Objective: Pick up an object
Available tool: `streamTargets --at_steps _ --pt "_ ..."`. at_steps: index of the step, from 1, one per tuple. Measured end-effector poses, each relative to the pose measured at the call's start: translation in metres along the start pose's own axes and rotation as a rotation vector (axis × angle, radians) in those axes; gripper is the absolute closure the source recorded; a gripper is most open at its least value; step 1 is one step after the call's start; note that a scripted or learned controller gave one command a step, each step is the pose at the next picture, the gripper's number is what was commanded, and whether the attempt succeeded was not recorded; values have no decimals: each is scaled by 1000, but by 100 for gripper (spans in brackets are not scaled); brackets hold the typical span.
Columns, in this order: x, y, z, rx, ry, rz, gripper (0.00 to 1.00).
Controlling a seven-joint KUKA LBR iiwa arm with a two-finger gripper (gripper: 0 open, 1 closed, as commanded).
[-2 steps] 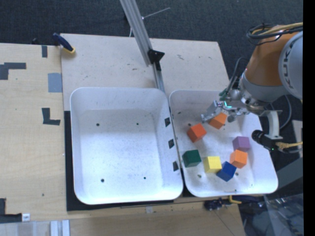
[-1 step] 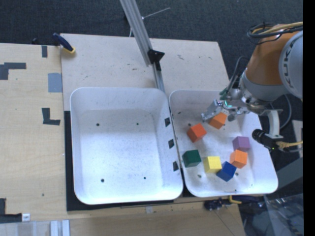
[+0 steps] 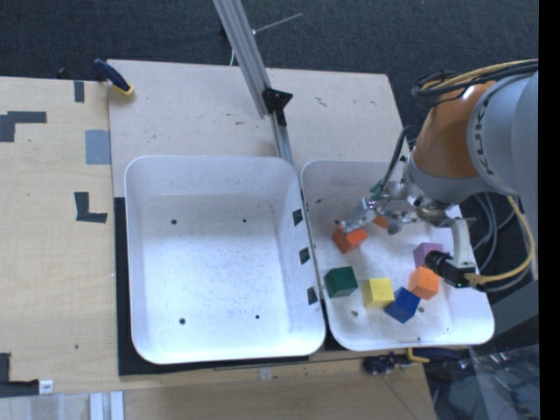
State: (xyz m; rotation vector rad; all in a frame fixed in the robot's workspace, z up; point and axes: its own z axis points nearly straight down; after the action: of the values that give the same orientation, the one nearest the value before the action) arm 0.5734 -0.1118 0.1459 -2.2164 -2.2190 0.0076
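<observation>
Jaws [image 3: 357,226] above red block [image 3: 349,238] (right bin [image 3: 472,326]).

I work in what looks like a robotics lab or test cell. My worktop [image 3: 219,103] is bare plywood marked with strips of grey tape [image 3: 97,147], set on dark carpet [image 3: 367,16]. Two shallow white bins [image 3: 140,191] sit side by side on it, one holding small coloured blocks [image 3: 379,291]. A slanted aluminium rail [image 3: 241,33] crosses above, probably a camera mount. Loose cables [image 3: 503,269] trail beside my grey and orange arm [image 3: 464,143].
</observation>
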Motion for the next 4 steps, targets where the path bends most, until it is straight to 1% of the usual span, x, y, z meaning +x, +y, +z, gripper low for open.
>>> streamTargets --at_steps 1,2,3,4 --pt "1 0 53 -3 1 0 0" --pt "2 0 41 -4 1 -2 100" --pt "6 4 -20 -11 -1 -1 100" --pt "9 4 -83 -12 -1 -1 100"
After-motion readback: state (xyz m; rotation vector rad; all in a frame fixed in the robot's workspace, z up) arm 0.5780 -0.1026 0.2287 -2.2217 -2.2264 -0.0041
